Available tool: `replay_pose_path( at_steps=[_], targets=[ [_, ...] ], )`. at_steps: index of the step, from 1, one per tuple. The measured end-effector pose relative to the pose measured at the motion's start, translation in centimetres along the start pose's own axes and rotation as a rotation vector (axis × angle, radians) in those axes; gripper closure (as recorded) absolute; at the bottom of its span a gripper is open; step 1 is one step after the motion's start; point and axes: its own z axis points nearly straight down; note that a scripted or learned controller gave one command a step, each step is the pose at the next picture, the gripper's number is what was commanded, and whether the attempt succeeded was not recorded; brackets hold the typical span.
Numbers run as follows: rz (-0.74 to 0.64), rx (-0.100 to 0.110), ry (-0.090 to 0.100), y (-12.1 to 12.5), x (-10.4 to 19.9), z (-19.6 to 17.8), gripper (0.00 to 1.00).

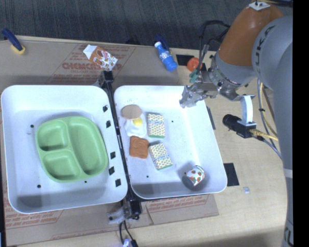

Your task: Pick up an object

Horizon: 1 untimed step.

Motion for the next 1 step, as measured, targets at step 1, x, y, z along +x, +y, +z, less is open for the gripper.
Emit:
replay_pose_path(
  at_steps=[1],
  targets=[
    [0.000, 0.003, 0.001, -0.06, 0.02, 0.13, 0.00]
  ],
)
